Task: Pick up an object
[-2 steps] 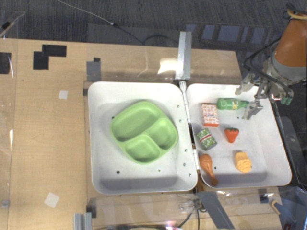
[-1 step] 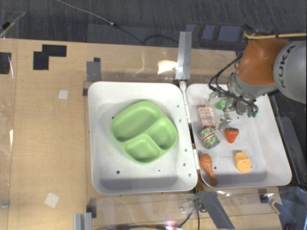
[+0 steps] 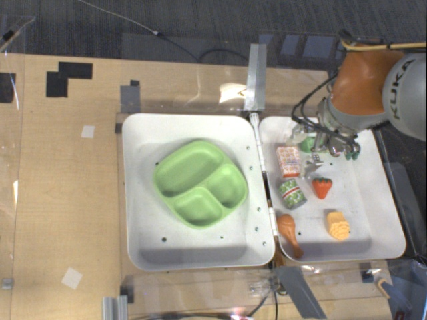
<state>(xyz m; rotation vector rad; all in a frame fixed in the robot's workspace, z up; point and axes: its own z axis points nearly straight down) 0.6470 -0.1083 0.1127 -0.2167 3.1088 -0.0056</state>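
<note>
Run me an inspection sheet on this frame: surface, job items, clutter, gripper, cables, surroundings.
Surface: wooden bench bearing left bin and right bin.
Job items: in the right bin, a snack packet, green can, strawberry, drumstick, yellow toy.
Clutter: green divided plate in the left bin.
Gripper: gripper over the right bin's far end; fingers unclear.
Cables: black cable beside the wrist; thin wire across the floor.
Surroundings: dark carpet.
</note>
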